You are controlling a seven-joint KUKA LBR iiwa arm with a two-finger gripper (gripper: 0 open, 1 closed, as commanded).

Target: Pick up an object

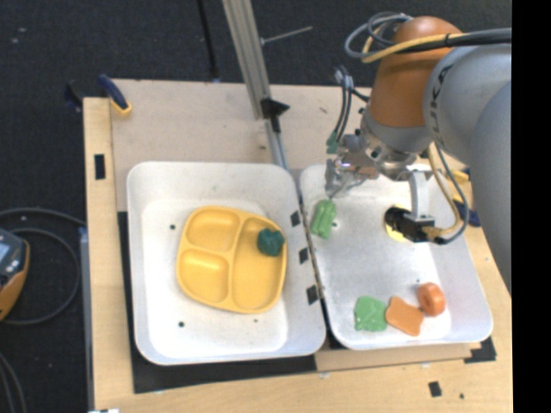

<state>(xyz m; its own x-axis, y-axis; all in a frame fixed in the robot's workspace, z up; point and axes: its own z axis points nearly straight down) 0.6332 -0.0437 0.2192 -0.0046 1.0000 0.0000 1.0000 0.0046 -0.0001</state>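
End effector (336,186): hung low over the left edge of the right bin (387,269); whether it was apart or together could not be told from above.
Likely target: a pale green toy (324,218) lay just below the end effector, close against the bin's left wall. Contact between the two could not be made out, so no hold is claimed.
Why there: the wrist stood nearly straight above the toy, which reads as a top-down approach to the nearest piece.
Risk: the wall beside the toy probably left little room on that side.
Farther off, same bin: a second green piece (371,314), an orange wedge (405,317) and an orange-red lump (431,298) sat together, well apart from the end effector toward the near rim.
Beyond the divider: the left bin (142,196) held a yellow divided plate (225,265) with a dark green lump (270,243) in its nearest compartment.
Desk (172,123): carried both bins.
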